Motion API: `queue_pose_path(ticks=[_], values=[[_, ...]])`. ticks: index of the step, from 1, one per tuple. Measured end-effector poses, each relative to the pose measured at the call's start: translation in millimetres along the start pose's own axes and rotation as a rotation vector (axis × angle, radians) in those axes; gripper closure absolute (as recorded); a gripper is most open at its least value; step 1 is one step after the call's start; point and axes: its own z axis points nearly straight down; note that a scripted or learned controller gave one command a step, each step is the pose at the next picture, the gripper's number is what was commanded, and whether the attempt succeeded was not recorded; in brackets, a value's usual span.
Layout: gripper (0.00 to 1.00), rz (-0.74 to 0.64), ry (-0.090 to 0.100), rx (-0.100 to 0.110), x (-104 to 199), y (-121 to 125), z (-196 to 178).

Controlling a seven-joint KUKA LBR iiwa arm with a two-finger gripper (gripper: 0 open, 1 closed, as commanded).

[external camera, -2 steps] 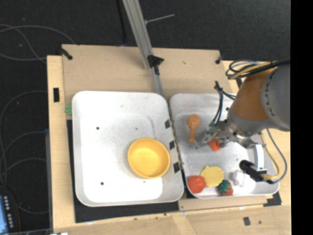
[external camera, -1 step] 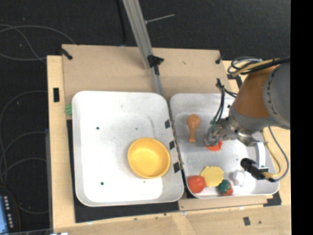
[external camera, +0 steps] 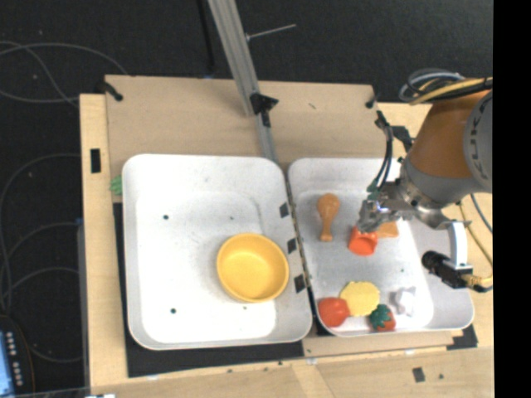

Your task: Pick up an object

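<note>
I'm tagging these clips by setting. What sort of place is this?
Probably a robot lab test bench: two white bins on a board, toy food like a yellow bowl, and loose cables on the dark floor.

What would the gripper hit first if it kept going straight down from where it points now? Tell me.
Most likely the small orange-red object lying on the right bin floor: the gripper hangs just above it. Height is hard to judge from this slanted view.

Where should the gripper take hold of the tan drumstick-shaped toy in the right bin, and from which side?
Probably the thin shaft of the drumstick-shaped toy, from above, fingers closing across it. It lies flat, bulb end toward the far rim of the right bin, clear of neighbouring objects.
</note>
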Motion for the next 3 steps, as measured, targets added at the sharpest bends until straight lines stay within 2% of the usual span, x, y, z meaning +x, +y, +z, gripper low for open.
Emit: queue_pose_path(ticks=[1, 2, 3], values=[[1.00, 0.000, 0.001, 0.005, -1, 1, -24], [1.00, 0.000, 0.002, 0.005, 55, 9, -34], [1.00, 0.000, 0.001, 0.007, 100, 29, -49]])
